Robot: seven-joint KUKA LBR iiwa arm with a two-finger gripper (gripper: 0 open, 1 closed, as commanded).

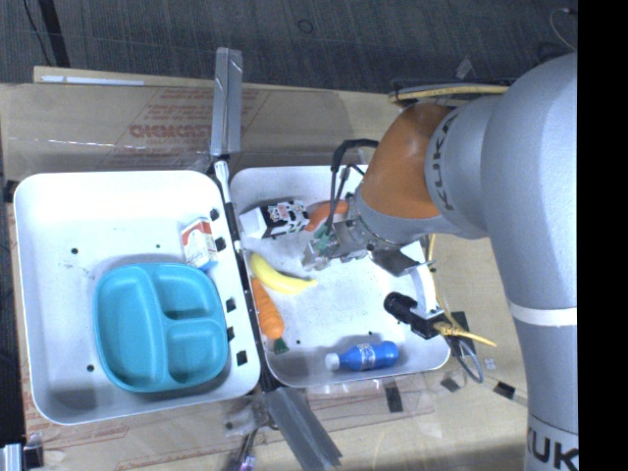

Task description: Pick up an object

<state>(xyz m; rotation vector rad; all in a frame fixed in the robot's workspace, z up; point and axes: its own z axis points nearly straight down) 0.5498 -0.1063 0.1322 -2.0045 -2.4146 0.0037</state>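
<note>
My gripper (322,250) is low in the right bin (392,361), near its back middle, just above the right end of a yellow banana (279,277). An orange object (324,212) lies right behind the gripper, partly hidden by the wrist. A black-and-white patterned carton (285,217) sits at the back left of this bin. An orange carrot (268,312) lies along the left wall below the banana. A blue bottle with a white cap (365,356) lies near the front wall. Nothing visibly sits in the gripper.
The left bin (59,224) holds a blue divided plate (160,328) and a small red-and-white carton (199,242) by its right wall. The grey arm with its orange band (412,165) covers the right bin's back right corner.
</note>
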